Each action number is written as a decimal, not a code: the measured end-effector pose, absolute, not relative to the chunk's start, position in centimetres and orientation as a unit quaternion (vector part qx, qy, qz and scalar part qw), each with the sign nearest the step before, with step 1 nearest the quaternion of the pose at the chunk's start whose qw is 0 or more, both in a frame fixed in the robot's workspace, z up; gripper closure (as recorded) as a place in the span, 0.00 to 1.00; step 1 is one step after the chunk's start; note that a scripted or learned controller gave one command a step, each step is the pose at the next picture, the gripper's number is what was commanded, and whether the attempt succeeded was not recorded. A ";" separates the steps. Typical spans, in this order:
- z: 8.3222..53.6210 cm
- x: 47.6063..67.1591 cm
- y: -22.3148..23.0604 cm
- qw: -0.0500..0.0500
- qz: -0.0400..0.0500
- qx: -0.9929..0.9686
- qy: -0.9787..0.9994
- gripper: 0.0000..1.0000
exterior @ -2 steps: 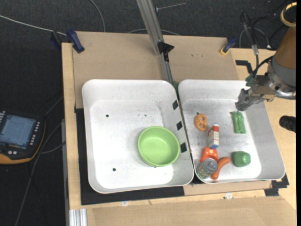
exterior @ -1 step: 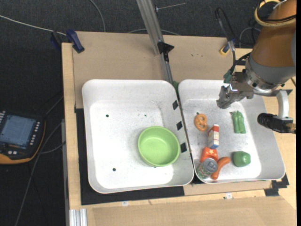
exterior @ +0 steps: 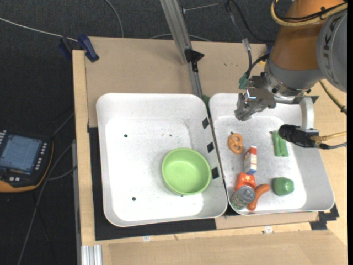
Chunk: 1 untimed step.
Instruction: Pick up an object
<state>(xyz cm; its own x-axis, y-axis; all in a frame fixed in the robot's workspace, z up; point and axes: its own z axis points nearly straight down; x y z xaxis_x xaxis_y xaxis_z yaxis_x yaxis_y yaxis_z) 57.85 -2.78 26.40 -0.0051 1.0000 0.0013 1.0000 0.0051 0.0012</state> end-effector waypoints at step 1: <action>24.9 59.5 2.0 0.001 0.000 -0.706 -0.709 1.00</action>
